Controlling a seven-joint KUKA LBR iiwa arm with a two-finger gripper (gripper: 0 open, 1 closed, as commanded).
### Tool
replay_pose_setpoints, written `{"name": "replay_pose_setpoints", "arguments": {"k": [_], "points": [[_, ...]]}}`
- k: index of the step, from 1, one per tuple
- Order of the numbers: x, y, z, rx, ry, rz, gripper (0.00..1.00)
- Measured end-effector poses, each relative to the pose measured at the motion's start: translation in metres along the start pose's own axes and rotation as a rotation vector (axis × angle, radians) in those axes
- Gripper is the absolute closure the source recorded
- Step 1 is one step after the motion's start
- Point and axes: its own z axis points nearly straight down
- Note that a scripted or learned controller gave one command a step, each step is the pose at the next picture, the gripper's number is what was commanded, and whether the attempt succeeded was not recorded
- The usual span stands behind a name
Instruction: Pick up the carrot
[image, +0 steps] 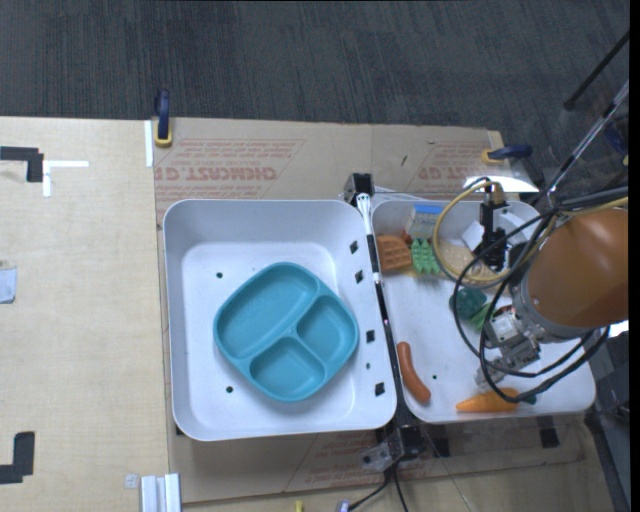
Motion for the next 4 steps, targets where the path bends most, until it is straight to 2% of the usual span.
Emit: {"name": "replay_pose_setpoints", "arguments": {"k": [1, 2, 3, 4], "points": [[0.0, 0.0, 0.0, 0.0, 0.0, 0.0, 0.0], [-0.014, -0.001, 0.009, -0.004, 0.003, -0.383, 0.0], [-0.041, -0.006, 0.01, -0.01, 0.001, -0.303, 0.0], [-0.037, -0.004, 0.01, -0.009, -0.001, -0.691, 0.0]]}}
